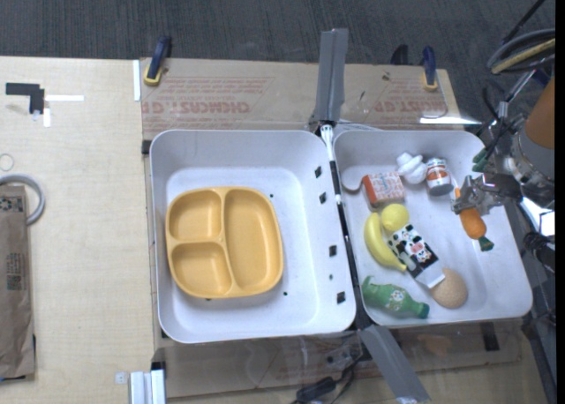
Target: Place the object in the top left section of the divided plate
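The arm enters the right bin [508,301] from the right, its end effector [475,202] low at that bin's right side, pinching an orange carrot-shaped object [476,225]. The cardboard [265,98] behind the bins carries red "CHEMCO" print. The divided plate [225,241], smooth yellow plastic with three sections, lies in the left bin [168,305], well apart from the object.

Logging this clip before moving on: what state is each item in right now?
Divided plate: in the left bin, all three sections unfilled.
Carrot: in the right bin, directly at the claw.
Banana: lying flat.
Green bottle: on its side.
Milk carton: lying down.
Egg: resting loose.
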`<action>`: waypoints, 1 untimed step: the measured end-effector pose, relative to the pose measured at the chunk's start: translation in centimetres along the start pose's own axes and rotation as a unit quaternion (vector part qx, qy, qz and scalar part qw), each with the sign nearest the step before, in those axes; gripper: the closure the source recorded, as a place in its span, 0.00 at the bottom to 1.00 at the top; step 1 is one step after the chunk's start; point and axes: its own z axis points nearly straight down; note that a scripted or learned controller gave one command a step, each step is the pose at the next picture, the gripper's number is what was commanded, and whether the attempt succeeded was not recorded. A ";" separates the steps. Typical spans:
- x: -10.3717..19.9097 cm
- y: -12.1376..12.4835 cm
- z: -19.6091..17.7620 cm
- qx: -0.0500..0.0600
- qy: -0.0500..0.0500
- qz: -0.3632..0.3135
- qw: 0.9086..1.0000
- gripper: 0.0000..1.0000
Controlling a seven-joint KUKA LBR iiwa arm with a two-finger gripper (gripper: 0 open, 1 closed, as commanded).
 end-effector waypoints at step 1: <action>6.0 6.3 -6.0 0.000 -0.001 0.084 0.996 1.00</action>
